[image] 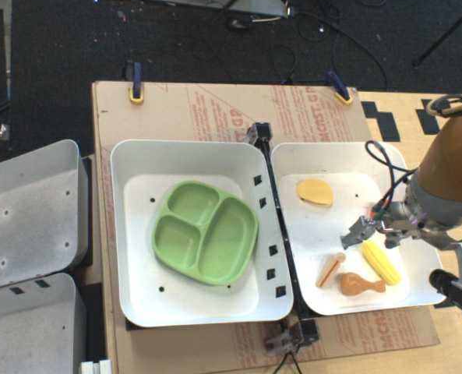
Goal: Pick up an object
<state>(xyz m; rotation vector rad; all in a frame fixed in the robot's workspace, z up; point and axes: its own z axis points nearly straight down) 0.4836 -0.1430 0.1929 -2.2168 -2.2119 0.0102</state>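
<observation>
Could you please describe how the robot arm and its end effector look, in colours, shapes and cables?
The arm is a thick rounded body with an orange band above a grey wrist section. A black cable loops along its left side. The end effector is a small dark grey metal assembly with short angular parts and a tiny red detail near its mount.

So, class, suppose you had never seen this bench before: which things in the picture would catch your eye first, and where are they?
The bright green divided plate stands out first, lying alone in the left bin. Next come the toy foods in the right bin: a yellow corn cob, an orange drumstick, a hot dog and a yellow slice farther back. The gripper hangs just above the corn.
</observation>
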